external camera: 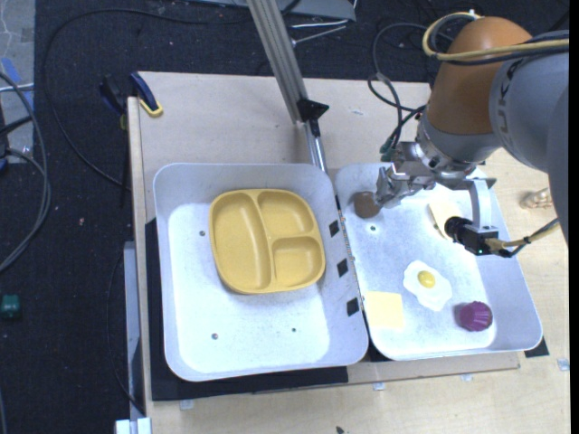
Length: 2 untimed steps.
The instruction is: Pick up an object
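The claw (391,188) hangs low over the far left corner of the right bin (507,283), at the end of the grey arm (534,80) that reaches in from the right under its orange band (475,70). Whether it is wide or narrow cannot be told from this slant, and nothing can be seen held in it. A small brown round object (365,206) lies on the bin floor just beside the claw, on its left and slightly nearer the camera, close to touching it, though contact is unclear. Further toward the front of the same bin lie a fried-egg toy (427,283), a pale yellow square slice (384,310) to its left, and a purple object (472,316) to its right, all well apart from the claw. A pale yellow piece (441,217) shows partly behind the arm's hardware. The left bin (181,333) holds a yellow divided plate (267,240). Both bins sit on the wooden counter (217,116).
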Each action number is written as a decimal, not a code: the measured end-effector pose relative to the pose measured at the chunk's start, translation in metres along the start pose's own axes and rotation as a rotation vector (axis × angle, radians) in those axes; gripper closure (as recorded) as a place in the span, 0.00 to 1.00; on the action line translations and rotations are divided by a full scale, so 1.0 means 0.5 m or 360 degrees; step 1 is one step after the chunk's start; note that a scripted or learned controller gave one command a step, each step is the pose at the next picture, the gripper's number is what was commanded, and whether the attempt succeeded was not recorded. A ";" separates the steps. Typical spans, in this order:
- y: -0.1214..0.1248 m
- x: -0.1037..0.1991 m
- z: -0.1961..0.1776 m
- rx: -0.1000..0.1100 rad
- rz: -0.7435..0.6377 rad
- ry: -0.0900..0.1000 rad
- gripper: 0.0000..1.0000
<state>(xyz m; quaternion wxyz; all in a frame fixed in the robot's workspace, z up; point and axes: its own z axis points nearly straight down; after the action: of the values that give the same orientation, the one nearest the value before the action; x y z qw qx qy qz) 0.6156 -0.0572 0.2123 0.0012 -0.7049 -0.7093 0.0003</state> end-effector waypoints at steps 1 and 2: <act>-0.029 0.082 -0.001 0.0001 0.0001 -0.0001 1.00; -0.048 0.198 -0.027 -0.0003 -0.0004 0.0000 1.00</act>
<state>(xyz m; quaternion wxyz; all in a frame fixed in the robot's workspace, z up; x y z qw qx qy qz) 0.5908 0.0418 0.2260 0.0006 -0.7041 -0.7101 -0.0006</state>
